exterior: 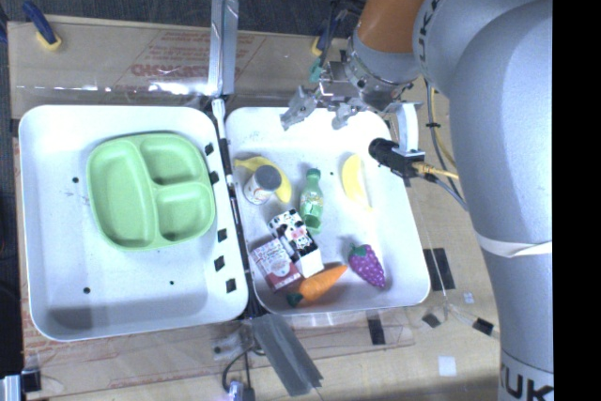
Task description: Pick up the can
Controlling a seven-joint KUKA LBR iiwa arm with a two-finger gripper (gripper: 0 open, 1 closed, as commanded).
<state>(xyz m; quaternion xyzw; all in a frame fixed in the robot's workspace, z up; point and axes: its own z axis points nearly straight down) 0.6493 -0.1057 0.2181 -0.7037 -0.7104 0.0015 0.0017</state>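
Camera view from above gives me the gripper (pixel 316 111) hanging over the upper edge of the right bin (pixel 413 244), near the top middle of the frame. Its two fingers are spread apart, one pointing toward the lower left and the other toward the right, with nothing between them. I see the grey arm (pixel 488 108) with its orange band (pixel 399 0) filling the upper right of the frame.

I find the can (pixel 264 182) in the upper left part of the right bin, below and to the left of the gripper and well apart from it. It seems to lie tipped, its round end facing up toward the camera, touching a yellow banana-like toy (pixel 255 166) just behind it.

Right of the can I see a green bottle (pixel 311 197), then a yellow lemon-shaped piece (pixel 352 178). Lower in the bin lie a black-and-white carton (pixel 295 233), a red packet (pixel 273 262), a carrot (pixel 321 283) and purple grapes (pixel 369 266).

A green divided plate (pixel 153 190) sits in the left bin (pixel 47 296).
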